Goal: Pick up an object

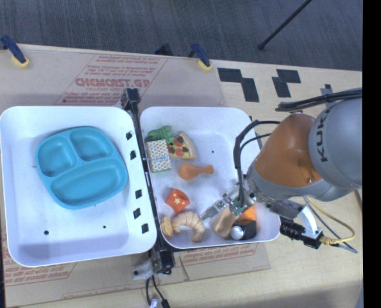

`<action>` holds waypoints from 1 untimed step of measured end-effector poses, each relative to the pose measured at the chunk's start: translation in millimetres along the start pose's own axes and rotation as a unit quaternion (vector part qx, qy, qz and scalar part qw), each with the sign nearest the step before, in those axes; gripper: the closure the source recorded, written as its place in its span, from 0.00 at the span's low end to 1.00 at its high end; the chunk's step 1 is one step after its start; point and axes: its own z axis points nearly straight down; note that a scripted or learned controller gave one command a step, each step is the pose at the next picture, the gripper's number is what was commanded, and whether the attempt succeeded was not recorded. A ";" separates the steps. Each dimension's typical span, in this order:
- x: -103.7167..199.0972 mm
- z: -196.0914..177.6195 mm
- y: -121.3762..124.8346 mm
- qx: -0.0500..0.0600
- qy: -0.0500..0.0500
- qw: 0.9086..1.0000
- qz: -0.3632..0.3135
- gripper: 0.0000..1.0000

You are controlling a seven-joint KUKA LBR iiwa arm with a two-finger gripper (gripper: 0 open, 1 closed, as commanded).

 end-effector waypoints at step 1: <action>21.7 6.6 14.7 0.000 0.000 0.985 -0.174 0.00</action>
